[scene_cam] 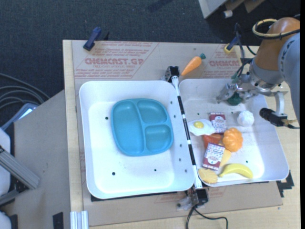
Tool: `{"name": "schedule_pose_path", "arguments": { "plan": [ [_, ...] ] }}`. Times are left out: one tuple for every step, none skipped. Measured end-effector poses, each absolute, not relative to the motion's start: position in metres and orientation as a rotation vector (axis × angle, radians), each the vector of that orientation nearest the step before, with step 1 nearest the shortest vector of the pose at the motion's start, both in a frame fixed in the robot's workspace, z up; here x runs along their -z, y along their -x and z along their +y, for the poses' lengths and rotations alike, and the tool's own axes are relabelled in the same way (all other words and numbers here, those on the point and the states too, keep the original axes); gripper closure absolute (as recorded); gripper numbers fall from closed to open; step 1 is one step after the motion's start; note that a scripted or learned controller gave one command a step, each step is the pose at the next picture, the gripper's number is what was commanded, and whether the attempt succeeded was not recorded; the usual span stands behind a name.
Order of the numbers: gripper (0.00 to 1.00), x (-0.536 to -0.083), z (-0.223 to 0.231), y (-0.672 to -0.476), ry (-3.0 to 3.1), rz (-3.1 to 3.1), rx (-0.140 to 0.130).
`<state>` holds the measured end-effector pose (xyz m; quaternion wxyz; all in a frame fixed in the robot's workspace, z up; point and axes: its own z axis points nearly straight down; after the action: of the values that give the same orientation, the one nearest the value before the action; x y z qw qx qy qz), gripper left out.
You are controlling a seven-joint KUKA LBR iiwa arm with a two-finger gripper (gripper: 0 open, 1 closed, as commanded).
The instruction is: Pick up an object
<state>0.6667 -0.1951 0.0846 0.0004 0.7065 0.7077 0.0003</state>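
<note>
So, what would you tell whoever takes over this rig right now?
Claw: low over the far part of the right bin, at a dark green item; a grip cannot be confirmed.
Right bin: white ball, fried egg, two small red cartons, orange pumpkin, banana, flat biscuit.
Left bin: blue divided plate.
Carrot lies on the board behind the bins.
Done: nothing visibly lifted.
Left: secure one object and raise it.
</note>
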Motion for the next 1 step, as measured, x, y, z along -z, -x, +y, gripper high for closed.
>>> {"name": "schedule_pose_path", "arguments": {
  "plan": [
    [1.00,-0.0957,-0.1957,-0.6676,-2.215,2.221,-0.001]
  ]
}}
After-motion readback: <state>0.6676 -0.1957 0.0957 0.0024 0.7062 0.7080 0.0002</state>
